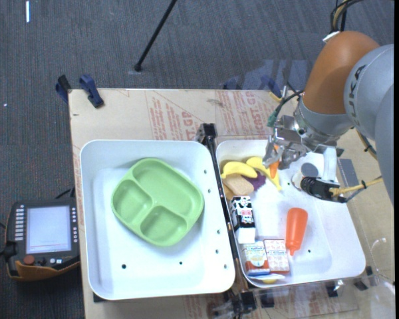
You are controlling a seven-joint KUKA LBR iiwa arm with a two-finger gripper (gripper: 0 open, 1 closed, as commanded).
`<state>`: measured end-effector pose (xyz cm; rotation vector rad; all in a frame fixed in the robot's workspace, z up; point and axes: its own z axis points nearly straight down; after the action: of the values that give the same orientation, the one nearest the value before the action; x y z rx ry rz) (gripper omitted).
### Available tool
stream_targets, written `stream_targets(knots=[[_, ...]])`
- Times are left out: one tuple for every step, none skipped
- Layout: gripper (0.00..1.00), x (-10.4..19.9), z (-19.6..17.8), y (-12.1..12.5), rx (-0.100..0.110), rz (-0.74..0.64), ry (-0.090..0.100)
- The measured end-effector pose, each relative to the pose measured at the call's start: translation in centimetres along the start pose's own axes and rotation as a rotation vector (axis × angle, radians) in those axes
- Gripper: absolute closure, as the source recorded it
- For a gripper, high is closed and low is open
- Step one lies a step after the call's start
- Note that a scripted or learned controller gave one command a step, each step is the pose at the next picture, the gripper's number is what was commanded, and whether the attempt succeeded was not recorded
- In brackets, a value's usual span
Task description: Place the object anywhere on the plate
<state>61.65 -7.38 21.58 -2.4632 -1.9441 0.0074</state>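
Observation:
The green three-compartment plate (157,200) lies in the left white bin (93,178). My gripper (276,161) hangs over the back part of the right bin (342,244), just right of the yellow bananas (238,169). A small orange object (274,171) sticks out from between its fingertips, and the gripper looks shut on it. The object's upper end is hidden by the fingers. It sits low, close above the pile of toy food.
The right bin also holds a purple piece and a tan bread-like piece (239,185), a black-and-white carton (242,211), an orange bottle-shaped toy (295,228) and small red-and-white cartons (265,254). A black divider (219,178) runs between the bins.

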Motion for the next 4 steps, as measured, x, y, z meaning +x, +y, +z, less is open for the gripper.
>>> stream_targets(knots=[[1.00, 8.3, -8.2, -2.1, -0.011, -0.057, 0.006], [1.00, 15.8, -4.1, -2.7, 0.003, 0.090, 0.000], [1.00, 20.9, 2.6, -2.4, 0.004, 0.321, -0.002], [1.00, 28.5, 0.2, -6.9, 0.000, 0.272, 0.001]])
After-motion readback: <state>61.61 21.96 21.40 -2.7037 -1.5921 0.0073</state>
